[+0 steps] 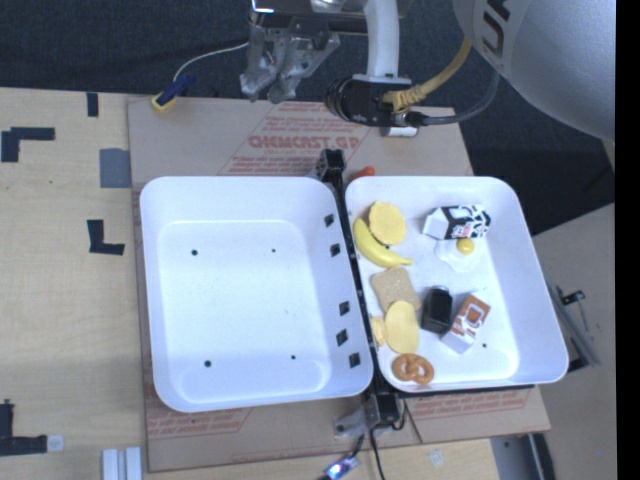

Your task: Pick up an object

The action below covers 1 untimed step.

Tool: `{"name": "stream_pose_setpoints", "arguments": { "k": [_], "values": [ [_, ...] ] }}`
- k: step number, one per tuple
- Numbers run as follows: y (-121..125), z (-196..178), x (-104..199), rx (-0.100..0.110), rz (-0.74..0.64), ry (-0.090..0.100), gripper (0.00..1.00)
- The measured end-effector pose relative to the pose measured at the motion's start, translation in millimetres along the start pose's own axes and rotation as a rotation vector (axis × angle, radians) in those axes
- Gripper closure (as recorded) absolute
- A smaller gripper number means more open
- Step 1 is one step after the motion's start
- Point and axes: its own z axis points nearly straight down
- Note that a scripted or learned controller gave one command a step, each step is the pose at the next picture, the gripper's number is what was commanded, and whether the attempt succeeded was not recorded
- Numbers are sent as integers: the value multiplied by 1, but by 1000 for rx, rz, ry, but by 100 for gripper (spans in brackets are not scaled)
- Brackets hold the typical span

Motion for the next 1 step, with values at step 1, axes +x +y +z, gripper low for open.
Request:
{"name": "stream_pose_setpoints", "arguments": {
  "k": [1],
  "values": [
    [-46,2,-80,3,8,-3,100]
  ]
}}
